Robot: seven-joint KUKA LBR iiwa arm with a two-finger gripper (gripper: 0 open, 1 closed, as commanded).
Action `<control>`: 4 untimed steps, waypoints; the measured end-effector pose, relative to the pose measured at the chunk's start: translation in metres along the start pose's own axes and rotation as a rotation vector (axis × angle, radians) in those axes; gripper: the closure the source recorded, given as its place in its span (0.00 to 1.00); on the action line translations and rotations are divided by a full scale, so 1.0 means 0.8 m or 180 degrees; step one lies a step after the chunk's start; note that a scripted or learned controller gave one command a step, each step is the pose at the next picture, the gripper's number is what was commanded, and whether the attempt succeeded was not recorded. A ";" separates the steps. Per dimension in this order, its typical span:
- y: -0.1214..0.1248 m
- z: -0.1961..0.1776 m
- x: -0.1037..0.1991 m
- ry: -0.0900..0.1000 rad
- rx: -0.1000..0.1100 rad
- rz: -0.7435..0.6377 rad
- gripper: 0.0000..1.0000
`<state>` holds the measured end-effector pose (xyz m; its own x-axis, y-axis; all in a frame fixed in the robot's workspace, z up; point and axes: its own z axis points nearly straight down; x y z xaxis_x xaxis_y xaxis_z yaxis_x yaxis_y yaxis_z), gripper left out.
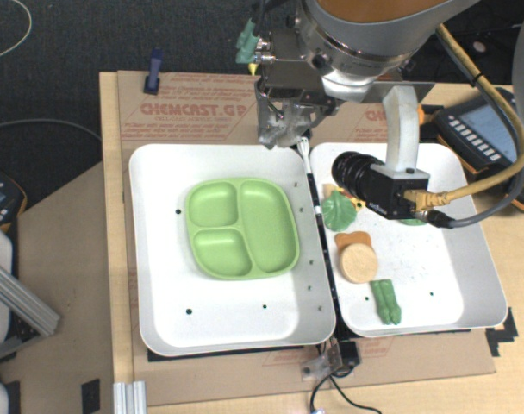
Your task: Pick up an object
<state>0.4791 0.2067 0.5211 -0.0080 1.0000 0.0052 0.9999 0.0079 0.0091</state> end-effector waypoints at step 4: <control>-0.001 0.117 -0.085 -0.0008 0.0009 0.0015 1.00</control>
<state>0.4796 0.1395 0.4268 -0.0032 1.0000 0.0027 1.0000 0.0032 0.0064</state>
